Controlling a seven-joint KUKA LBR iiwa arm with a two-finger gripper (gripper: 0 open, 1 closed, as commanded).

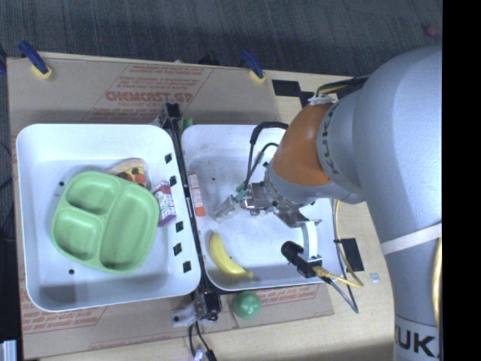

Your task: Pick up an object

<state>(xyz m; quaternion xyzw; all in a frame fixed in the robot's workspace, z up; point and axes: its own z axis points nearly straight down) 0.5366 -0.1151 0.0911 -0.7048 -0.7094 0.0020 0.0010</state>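
Right bin [225,138]: arm bent low over it, pincer [229,207] state unclear.

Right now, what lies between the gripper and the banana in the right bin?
Bare white bin floor separates the gripper from the banana in the camera view; nothing sits on that stretch.

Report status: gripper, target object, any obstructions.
Gripper low in right bin, nothing seen held. Banana lying loose nearby. Orange tube against the divider.
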